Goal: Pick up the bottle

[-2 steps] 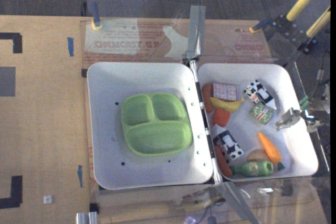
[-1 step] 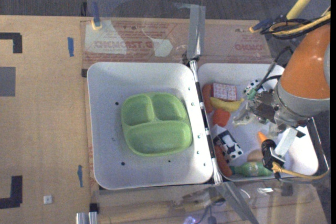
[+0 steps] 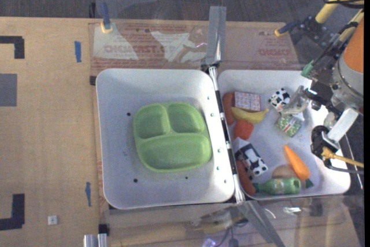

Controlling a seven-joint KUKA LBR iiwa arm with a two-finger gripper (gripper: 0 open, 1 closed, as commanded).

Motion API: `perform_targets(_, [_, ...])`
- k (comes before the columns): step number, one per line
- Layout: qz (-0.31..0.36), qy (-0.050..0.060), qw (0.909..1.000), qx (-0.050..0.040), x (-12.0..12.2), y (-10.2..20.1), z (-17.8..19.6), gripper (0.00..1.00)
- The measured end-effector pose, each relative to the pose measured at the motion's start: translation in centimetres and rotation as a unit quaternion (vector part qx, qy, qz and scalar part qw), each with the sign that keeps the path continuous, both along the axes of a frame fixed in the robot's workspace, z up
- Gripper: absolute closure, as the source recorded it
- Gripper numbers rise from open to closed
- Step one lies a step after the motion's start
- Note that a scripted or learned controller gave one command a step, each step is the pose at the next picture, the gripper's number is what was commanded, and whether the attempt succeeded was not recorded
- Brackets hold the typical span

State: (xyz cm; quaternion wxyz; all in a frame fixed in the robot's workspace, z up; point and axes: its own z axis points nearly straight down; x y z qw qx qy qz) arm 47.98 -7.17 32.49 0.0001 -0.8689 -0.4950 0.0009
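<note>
bottle point(image 3: 280, 185) (green, lying on its side) rests near the front edge of the right bin point(image 3: 332, 182), its length running left to right, just below a carrot point(image 3: 296, 162) and beside a brownish rounded item point(image 3: 282, 171). hand point(image 3: 299, 99) hangs over the rear half of the same bin, close to a small black-and-white toy point(image 3: 280, 99) and a green-patterned packet point(image 3: 289, 124), well apart from the bottle. nothing shows between its parts, and whether it is apart or together cannot be told from this slant. step in hand, as judged: the approach, with no grasp made. the next move calls for travel toward the front of the bin, alignment across the bottle's narrow width, then a descent clear of the carrot and the bin wall. left bin point(image 3: 115, 89) carries a green divided plate point(image 3: 171, 137); a banana point(image 3: 248, 114) and a printed card point(image 3: 247, 101) lie at the right bin's rear left. hard to make out: the bottle's cap end, the red pieces along the divider, and the hand's tips against the wrist clutter. arm point(image 3: 352, 61) is cut off at the right.
</note>
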Motion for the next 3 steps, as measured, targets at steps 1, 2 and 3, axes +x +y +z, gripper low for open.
perform_targets(1, [0.015,0.001,0.9999,0.0007,-0.1,-4.6,-11.4,0.0])
perform_targets(2, [-0.085,0.002,0.9964,0.0013,-0.1,-2.6,-14.9,0.0])
perform_targets(3, [-0.065,0.0,0.9979,0.0004,0.0,-4.0,-4.9,0.0])
